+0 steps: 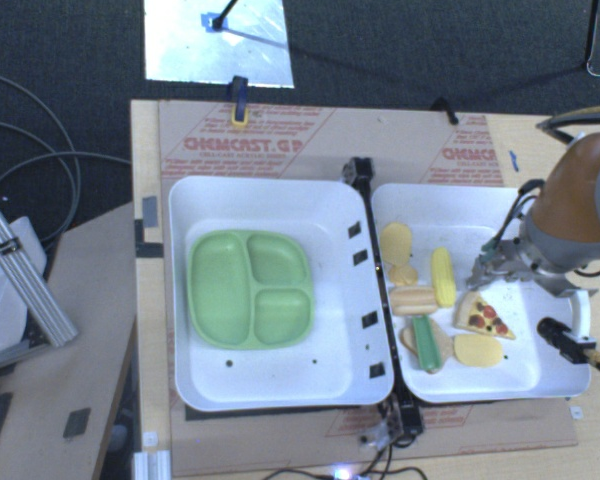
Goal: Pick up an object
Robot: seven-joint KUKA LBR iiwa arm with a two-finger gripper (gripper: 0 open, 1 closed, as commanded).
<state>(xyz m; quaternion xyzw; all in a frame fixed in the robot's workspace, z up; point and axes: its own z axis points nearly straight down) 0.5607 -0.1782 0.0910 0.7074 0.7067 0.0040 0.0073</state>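
Observation:
The right bin (520, 383) holds several toy foods: a yellow corn cob (442, 276), a pizza slice (483, 318), a tan bun (413, 300), a green cucumber (425, 344), a pale yellow chip (396, 240) and a yellow disc (477, 351). My gripper (485, 270) reaches in from the right and hangs low over the bin, just above the pizza slice's top corner and to the right of the corn. Nothing is visibly lifted off the bin floor.
The left bin (210, 203) holds a green divided plate (250, 288). A black divider with clips (372, 288) runs between the bins. The arm's orange band (580, 203) and grey wrist cover the right bin's far right side.

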